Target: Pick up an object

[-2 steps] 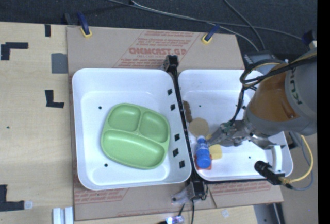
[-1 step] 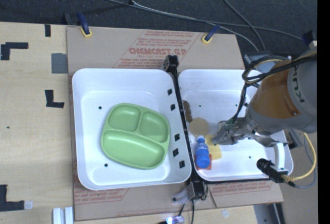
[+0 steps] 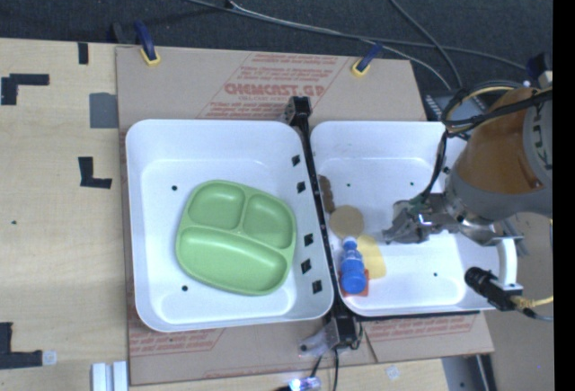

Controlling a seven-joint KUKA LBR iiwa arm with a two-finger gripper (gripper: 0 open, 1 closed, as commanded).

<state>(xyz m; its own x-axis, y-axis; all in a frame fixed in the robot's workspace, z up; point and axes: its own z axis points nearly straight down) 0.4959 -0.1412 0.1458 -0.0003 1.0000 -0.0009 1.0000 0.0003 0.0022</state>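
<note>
In the right bin (image 3: 395, 142) a small blue bottle (image 3: 352, 269) with a white cap lies near the divider. A yellow piece (image 3: 374, 262) sits just right of it, and a tan round object (image 3: 346, 220) lies above them. A brown item (image 3: 325, 193) rests against the divider. My gripper (image 3: 406, 227) hangs low in the right bin, to the right of the tan object and above the yellow piece. Nothing shows between its fingers.
A green divided plate (image 3: 237, 235) lies in the left bin (image 3: 144, 200). The arm's grey body and orange band (image 3: 499, 155) cover the right bin's right side. Cables run over the dark floor behind the bench.
</note>
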